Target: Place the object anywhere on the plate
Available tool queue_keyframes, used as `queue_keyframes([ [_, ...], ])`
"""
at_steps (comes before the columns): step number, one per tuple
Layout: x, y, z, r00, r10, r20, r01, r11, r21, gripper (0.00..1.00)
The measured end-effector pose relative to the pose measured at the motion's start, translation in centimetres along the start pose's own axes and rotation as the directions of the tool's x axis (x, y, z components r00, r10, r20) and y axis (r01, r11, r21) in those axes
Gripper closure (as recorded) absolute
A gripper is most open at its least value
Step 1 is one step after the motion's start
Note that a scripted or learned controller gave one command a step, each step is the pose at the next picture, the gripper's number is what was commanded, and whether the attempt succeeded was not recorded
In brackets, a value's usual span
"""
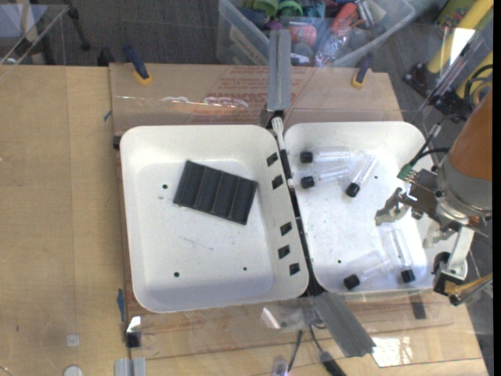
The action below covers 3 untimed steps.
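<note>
Two white bins sit on my wooden bench; clear tubes with black caps (333,161) lie in the right bin (337,233), near my gripper (419,225), whose grip I cannot tell.

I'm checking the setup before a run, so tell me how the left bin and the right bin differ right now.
The left bin holds one flat dark ribbed plate; the right bin holds several clear tubes with black caps. The plate lies alone near the left bin's middle; the tubes lie scattered at different angles in the right bin. The gripper hangs over the right bin, not the left. Both bins are shallow and white.
</note>
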<state>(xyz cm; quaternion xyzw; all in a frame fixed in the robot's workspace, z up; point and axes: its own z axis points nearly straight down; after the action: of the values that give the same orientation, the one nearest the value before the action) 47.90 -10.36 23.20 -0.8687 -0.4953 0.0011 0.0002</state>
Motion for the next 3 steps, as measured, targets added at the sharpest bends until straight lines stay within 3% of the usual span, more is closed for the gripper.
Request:
queue_keyframes([
  [1,5.8,-2.0,4.5,0.995,0.1,0.0,-0.1,0.995,0.005,0.0],
  [2,9.3,-5.5,1.9,0.999,-0.039,-0.001,0.039,0.999,0.001,0.0],
  [3,8.8,-5.1,0.3,0.978,-0.21,-0.001,0.21,0.978,-0.001,0.0],
])
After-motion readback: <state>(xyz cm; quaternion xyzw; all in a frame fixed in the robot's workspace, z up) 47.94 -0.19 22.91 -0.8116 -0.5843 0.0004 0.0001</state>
